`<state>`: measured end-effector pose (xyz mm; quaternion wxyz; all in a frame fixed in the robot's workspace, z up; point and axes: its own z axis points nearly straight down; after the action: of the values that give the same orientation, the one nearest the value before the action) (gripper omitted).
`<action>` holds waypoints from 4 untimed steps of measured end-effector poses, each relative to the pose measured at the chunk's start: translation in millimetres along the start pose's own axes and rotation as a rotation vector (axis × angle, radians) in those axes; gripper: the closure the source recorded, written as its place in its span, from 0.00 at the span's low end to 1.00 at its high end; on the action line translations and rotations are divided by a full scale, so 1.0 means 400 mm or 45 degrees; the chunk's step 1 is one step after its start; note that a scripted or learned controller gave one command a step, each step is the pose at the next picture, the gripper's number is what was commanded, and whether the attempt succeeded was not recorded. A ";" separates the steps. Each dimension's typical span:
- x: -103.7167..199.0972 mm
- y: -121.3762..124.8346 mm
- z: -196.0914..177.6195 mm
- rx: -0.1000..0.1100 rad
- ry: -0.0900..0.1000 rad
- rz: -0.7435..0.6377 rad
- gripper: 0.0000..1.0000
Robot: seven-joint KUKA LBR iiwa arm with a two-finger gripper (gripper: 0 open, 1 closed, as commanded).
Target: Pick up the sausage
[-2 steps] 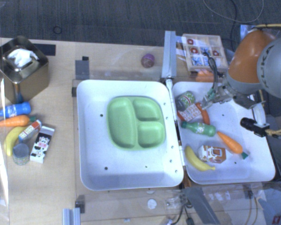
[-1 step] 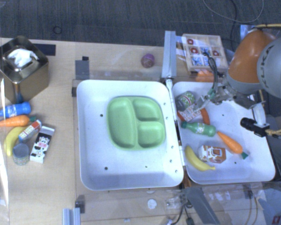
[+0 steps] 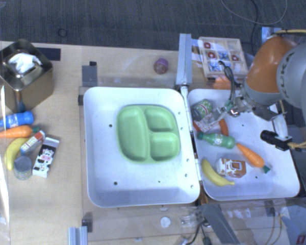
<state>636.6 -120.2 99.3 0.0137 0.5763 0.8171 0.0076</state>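
Reddish sausage (image 3: 223, 126): right bin (image 3: 290, 188), toward its far-left corner, between crumpled can (image 3: 203, 108) and green bottle (image 3: 217, 140). My gripper (image 3: 233, 107): just beside it, jaw state I cannot tell. Step: approach. Next, I judge: descend squarely over the sausage, clear of the can.

The pale wooden table (image 3: 66, 198) looks smooth and matt. Both shallow white plastic bins (image 3: 143, 193) shine faintly, and the green divided plastic tray (image 3: 135, 137) looks matt.
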 end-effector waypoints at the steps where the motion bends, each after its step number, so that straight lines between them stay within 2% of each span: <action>1: 0.003 0.010 -0.034 -0.011 -0.001 -0.003 1.00; 2: 0.120 0.140 -0.217 0.027 0.009 0.305 1.00; 3: 0.034 0.014 -0.325 0.025 0.011 0.023 1.00; 4: 0.035 0.014 -0.325 0.025 0.011 0.022 0.00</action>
<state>633.1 -104.7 229.1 0.0041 0.5834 0.8121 0.0021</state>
